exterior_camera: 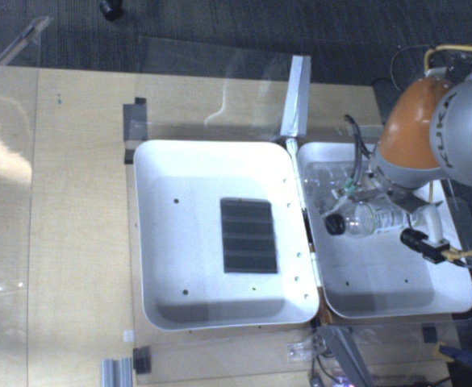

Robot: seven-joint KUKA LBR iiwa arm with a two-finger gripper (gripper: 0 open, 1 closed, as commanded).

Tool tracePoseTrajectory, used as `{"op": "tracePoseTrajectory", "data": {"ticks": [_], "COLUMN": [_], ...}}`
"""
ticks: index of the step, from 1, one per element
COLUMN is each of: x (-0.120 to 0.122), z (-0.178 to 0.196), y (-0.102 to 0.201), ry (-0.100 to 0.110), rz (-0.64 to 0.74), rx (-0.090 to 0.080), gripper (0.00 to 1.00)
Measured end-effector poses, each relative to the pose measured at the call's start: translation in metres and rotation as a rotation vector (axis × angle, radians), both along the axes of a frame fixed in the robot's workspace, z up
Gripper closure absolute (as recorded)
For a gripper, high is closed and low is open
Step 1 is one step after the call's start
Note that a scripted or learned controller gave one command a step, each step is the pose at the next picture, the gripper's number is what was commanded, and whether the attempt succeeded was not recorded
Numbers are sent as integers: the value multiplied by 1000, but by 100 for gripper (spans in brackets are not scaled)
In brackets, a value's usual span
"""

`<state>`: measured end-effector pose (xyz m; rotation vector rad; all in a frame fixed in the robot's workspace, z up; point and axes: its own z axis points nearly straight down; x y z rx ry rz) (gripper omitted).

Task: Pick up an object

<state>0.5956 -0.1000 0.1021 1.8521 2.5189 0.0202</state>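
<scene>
A clear plastic bottle (370, 218) with a black cap (335, 224) lies on its side in the right bin (381, 293), cap pointing left. My gripper (358, 190) hangs low over the bin's upper middle, just above the bottle's far side and very close to it. The grey arm with its orange band (409, 131) covers the bin's upper right part. A flat black ridged rectangle (248, 234) lies in the middle of the left bin (179, 280).
Something clear and glossy (324, 180) sits in the right bin's upper left corner. A grey metal post (295, 95) stands behind the gap between the bins. The wooden bench (66, 232) stretches to the left, under a transparent pane.
</scene>
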Motion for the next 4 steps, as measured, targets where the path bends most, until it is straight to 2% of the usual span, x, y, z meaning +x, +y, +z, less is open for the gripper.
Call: {"op": "tracePoseTrajectory", "data": {"ticks": [1,2,3,4], "x": [-2,46,45,45], "z": [-13,-14,-20,-21], "y": [11,-8,-4,-6], "ry": [9,145,146,145], "rz": [87,49,32,30], "rx": [-3,24,13,17], "gripper": [0,0,0,0]}}
